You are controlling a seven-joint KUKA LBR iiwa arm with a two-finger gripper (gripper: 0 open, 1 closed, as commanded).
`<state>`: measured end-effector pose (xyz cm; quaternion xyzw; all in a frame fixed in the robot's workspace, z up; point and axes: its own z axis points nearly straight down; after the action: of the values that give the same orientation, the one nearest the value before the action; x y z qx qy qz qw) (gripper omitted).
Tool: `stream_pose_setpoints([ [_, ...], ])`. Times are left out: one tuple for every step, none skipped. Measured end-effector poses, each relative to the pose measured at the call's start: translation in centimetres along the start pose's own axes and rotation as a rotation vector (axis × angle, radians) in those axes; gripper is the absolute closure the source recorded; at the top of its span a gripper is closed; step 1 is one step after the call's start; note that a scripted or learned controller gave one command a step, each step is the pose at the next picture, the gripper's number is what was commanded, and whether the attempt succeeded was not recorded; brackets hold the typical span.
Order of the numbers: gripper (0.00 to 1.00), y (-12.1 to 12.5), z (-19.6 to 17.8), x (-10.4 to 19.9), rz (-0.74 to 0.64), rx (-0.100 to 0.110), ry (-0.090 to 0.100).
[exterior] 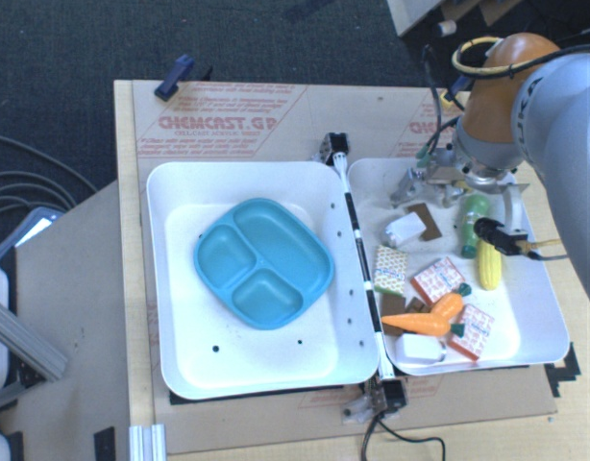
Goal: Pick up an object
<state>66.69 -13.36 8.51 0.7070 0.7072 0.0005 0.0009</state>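
The right bin [550, 329] holds several small items: a yellow corn cob [488, 263], a green object [473, 211], a white block [405, 229] beside a brown piece [429, 221], an orange carrot [425, 323], a second white block [420, 349] and patterned cards [437, 279]. My gripper [463, 185] hangs low over the far end of this bin, just above the green object and to the right of the white block. The wrist hides what lies directly under it. I see nothing lifted off the bin floor.
The left bin [180, 344] holds a blue divided plate [264, 262]. A black-clipped divider [357, 257] runs between the bins. The grey arm [554, 133] covers the upper right. A blue clip [173, 78] lies on the board's far left corner.
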Motion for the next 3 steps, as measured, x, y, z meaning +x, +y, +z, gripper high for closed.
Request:
stream_pose_setpoints([
  [0.00,-2.9,0.0,1.8,0.000,0.005,0.001],
  [0.00,0.0,-0.1,-3.9,-0.001,0.001,0.001],
  [0.00,-2.4,0.0,2.8,-0.001,0.004,0.002],
])
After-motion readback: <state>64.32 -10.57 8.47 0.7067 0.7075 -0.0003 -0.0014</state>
